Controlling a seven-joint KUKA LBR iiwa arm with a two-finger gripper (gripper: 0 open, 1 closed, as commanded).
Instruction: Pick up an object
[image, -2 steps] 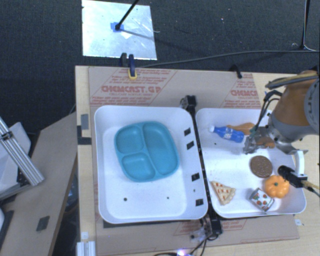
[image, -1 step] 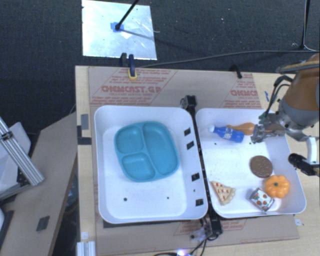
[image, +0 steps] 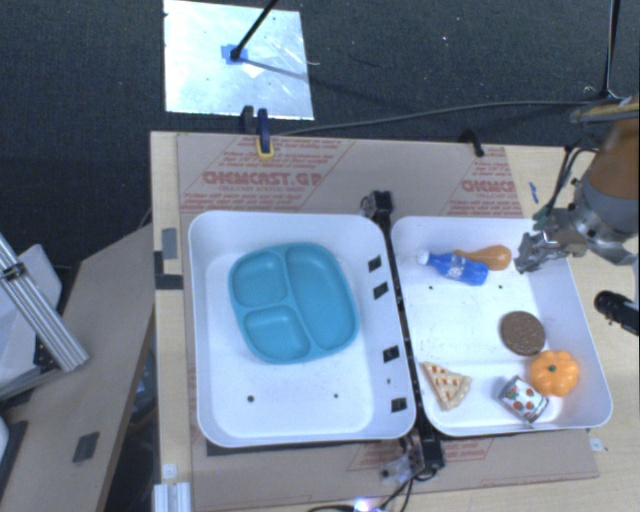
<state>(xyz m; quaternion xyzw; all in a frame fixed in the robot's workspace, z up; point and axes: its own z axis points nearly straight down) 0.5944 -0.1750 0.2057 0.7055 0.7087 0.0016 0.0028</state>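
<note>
Here the gripper (image: 533, 250) hovers beside the drumstick (image: 486, 257), lying left-right

We see a light wooden bench (image: 170, 330) topped with a brown cardboard sheet printed in red lettering (image: 300, 165). On it sit two shallow white plastic bins, touching side by side: the left bin (image: 215, 400) and the right bin (image: 580, 330). At the far edge, a blue-and-yellow clamp (image: 263, 132) grips the board.
</note>
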